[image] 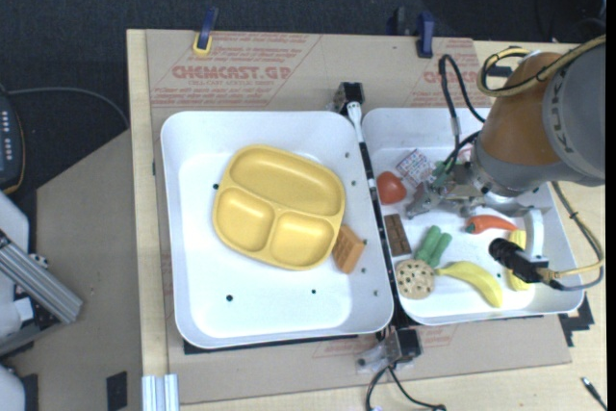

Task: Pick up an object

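Two white bins sit side by side on a brown board; the yellow plate (279, 206), three-sectioned, serves as landmark, lying in the left bin (192, 284) toward its upper middle. Touching the plate's lower right corner: a small tan block (348, 250), tilted. Right of the plate, past the black divider between the bins, lies the right bin (404, 122) with the loose items. Nearest the plate on that side, a red round piece (391, 187) close to the divider, and below it a dark brown bar (396, 233) running along the divider. Further right of the plate and lower, a green piece (433, 245), a round cookie (415, 277) with dark chips just below it, and a banana (474, 279) lying across the bin's bottom edge. An orange carrot-shaped piece (491, 224) lies well right of the plate, partly under the arm. A small printed packet (415, 165) sits right of the red piece. The arm (539, 125), grey with orange band, enters from the right and hangs over the right bin. Its gripper (435, 195) is low among the items, between the red piece and the carrot-shaped piece, just above the green piece. Fingers are a dark metallic tangle from this angle; cannot tell whether the claw is wide, narrow, or holding anything.
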Controlling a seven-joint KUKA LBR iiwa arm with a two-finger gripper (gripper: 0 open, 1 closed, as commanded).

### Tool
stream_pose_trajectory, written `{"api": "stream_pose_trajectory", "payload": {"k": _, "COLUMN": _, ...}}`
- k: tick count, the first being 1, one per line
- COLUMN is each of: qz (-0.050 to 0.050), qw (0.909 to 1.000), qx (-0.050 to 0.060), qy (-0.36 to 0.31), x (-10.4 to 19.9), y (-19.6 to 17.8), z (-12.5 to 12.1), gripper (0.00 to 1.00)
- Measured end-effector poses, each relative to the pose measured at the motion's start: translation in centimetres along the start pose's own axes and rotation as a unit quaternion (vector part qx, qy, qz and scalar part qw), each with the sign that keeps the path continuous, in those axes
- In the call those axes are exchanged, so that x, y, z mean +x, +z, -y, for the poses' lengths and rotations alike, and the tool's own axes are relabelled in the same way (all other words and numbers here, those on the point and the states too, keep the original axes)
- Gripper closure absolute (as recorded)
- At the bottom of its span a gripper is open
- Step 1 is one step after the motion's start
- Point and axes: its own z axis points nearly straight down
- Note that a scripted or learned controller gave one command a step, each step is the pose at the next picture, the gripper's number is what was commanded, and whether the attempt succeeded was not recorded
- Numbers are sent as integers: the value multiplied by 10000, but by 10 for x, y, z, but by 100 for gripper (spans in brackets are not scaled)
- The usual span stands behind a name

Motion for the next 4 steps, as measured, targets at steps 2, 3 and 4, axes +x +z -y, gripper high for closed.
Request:
{"api": "stream_pose_trajectory", "payload": {"k": 2, "qz": 16, "qw": 10000, "qx": -61, "qy": -9, "x": 1, "y": -77, "z": -5, "gripper": 100}}
{"api": "stream_pose_trajectory", "payload": {"k": 3, "qz": 16, "qw": 10000, "qx": -66, "qy": -13, "x": 5, "y": -141, "z": -6, "gripper": 100}}
{"api": "stream_pose_trajectory", "payload": {"k": 4, "qz": 11, "qw": 10000, "qx": -38, "qy": -9, "x": 6, "y": -143, "z": -6, "gripper": 100}}
